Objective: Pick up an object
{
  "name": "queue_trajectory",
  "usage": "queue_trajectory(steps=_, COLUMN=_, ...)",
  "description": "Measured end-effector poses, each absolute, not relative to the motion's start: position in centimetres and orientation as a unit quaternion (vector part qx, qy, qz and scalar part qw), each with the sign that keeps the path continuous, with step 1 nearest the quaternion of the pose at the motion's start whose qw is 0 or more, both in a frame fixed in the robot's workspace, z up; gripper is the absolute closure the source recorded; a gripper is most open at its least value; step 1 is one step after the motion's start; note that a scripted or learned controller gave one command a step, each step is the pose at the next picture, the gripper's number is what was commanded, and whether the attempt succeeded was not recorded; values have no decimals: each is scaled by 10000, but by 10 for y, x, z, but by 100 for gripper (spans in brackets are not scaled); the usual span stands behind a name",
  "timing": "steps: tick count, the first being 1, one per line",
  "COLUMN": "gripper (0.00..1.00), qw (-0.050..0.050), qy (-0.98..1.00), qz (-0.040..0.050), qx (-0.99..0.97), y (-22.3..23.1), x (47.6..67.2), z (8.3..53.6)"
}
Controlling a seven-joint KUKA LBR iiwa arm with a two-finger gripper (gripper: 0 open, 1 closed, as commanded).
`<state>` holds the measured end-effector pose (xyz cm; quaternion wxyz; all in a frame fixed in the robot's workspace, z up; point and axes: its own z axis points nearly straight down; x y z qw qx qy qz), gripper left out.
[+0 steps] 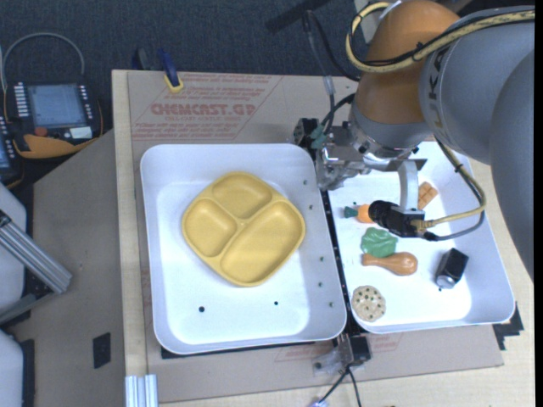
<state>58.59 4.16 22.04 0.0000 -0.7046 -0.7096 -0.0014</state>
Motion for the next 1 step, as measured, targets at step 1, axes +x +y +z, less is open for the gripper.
queue_trajectory(steps=1, gripper=100, qw=-2, qy=-7093, qz=-14, qx=-7050, y=88, x=590, z=223)
